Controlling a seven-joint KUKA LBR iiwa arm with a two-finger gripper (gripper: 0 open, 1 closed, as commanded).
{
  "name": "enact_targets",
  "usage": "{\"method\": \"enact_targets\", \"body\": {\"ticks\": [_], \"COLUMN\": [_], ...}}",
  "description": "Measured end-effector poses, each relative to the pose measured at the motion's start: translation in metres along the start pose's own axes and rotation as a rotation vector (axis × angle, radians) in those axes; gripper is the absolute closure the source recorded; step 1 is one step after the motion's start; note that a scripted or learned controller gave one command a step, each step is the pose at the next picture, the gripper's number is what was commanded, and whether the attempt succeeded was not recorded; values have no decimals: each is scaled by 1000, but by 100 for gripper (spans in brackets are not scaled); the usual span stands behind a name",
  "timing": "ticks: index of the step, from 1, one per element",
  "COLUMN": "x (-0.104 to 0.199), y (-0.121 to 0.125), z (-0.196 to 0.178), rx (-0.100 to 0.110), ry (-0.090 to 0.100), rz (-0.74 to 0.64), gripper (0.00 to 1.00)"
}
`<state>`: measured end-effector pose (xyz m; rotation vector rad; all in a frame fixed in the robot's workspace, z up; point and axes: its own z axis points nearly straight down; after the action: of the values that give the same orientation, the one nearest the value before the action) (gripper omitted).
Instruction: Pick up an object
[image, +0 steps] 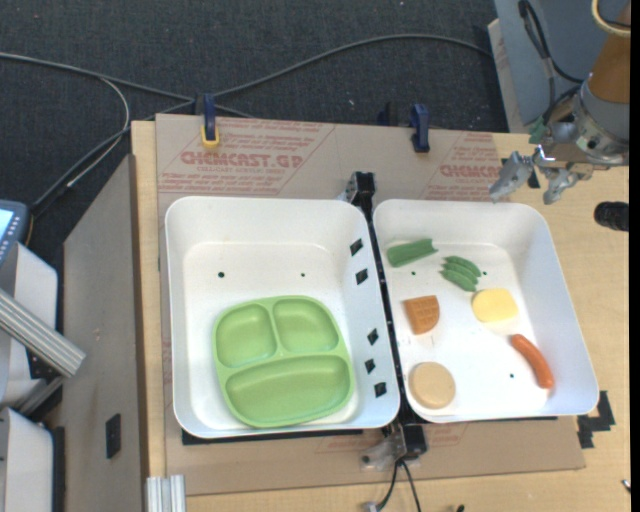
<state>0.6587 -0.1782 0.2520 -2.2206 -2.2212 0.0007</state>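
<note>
Tan round piece (433, 385) sits nearest in the right bin (480, 340), clear of neighbours: likely the best target. Hand (528, 185) released, empty, over the far rim; descend centred.

The grey robot arm with an orange band (607, 85) runs out past the top and right edges at the far right, so nothing above its wrist can be seen. On the brown cardboard sheet (300, 165) covering the table, the smaller lines of red print are too blurred to read. The small black tabs (357, 248) along the right wall of the left shallow white plastic bin (172, 320) are too small to identify, and a thin black cable (392, 490) is cut off by the near edge.
</note>
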Motion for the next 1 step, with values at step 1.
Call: {"method": "enact_targets", "body": {"ticks": [1], "x": [2], "y": [-6], "z": [61], "rx": [5], "ry": [1], "rz": [0], "gripper": [0]}}
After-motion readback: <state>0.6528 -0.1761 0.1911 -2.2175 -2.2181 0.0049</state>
